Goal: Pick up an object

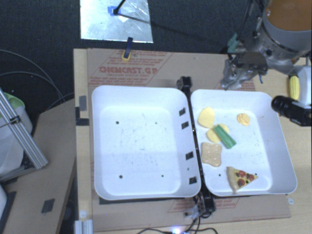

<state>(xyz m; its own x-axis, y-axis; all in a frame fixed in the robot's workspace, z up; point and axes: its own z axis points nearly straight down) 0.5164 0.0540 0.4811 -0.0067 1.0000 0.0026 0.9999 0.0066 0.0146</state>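
The right bin [280,145] holds several toy foods. A yellow round piece [206,116] lies near its back left, and a small orange-yellow piece [243,119] sits to the right of it. A green stick [226,136] lies across a yellow wedge [213,133]. Below these are a tan toast slice [211,154] and a pizza slice [241,177] near the front rim. My gripper [236,82] hangs open above the bin's back rim, with nothing between its fingers, well apart from every item.
The left bin [100,145] sits beside the right one, with a black hinge strip [192,140] between them. A shiny metal sheet [116,12] lies on the floor behind the bench. A blue-and-yellow clip [127,49] rests at the bench's back edge.
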